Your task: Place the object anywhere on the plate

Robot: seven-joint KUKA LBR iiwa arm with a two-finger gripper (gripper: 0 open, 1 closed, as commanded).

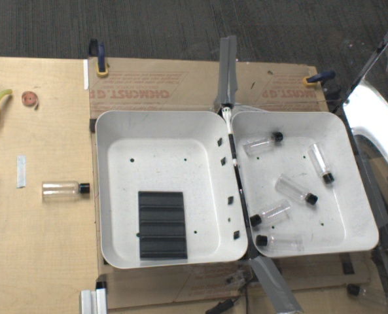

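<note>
Wooden bench is carrying two white bins side by side. Left bin (115,195) is holding the black ribbed plate (161,226), lying flat as the drop spot. Right bin (351,175) is keeping five clear vials (297,190) scattered loose, waiting for picking. Gripper state: cannot tell.

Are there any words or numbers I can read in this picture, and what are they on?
"CHEMCAST GP": printed in red on the brown cardboard sheet behind the left bin, upside down from this camera.
More red print on the cardboard behind the right bin: too faint to read.
Clear vials and black ridged plate: no readable label.
</note>
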